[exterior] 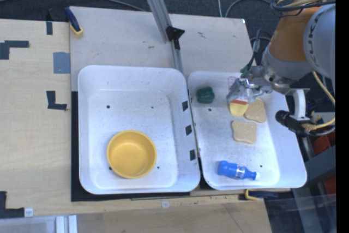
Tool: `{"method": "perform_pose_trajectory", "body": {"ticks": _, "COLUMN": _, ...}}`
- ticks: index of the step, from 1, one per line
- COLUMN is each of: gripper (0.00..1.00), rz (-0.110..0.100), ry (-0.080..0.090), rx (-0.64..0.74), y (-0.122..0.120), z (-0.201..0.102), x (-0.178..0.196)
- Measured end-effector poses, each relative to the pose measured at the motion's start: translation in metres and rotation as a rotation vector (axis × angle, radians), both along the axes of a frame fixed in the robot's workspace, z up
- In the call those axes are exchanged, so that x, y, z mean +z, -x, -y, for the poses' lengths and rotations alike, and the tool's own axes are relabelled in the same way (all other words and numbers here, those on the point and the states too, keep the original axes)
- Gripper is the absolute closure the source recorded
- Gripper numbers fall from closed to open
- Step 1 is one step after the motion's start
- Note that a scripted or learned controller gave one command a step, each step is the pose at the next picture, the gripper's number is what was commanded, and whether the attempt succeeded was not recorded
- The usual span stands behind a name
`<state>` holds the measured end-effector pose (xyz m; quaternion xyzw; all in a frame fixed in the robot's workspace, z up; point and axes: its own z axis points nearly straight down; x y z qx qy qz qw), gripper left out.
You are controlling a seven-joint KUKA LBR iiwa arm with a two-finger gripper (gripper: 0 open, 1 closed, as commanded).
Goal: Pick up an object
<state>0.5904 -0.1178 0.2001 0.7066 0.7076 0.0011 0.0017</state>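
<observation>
Blue bottle (236, 170) lies nearest, in the right bin (289, 172). Above it, the gripper (241, 96) hangs low over a small yellow piece (238, 108), seemingly to pick it; its grip state cannot be told.

Chunky grey arm (326, 35) with a fat orange band (289, 35) above the wrist, yellow and black cables (289, 1) looped on top, and a small silvery metal tool (244, 90).

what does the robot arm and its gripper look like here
The arm is a thick, rounded grey body with a broad orange band above the wrist. Thin yellowish cables loop over its top. The wrist narrows to a small metallic silver gripper with dark fittings and a spot of green.
</observation>
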Motion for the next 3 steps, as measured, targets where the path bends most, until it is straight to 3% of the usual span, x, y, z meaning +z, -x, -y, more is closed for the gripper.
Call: {"method": "perform_pose_trajectory", "body": {"ticks": 3, "gripper": 1.0, "rz": -0.006, "ry": -0.003, "rx": 0.007, "y": -0.021, "z": -0.178, "x": 0.01}}
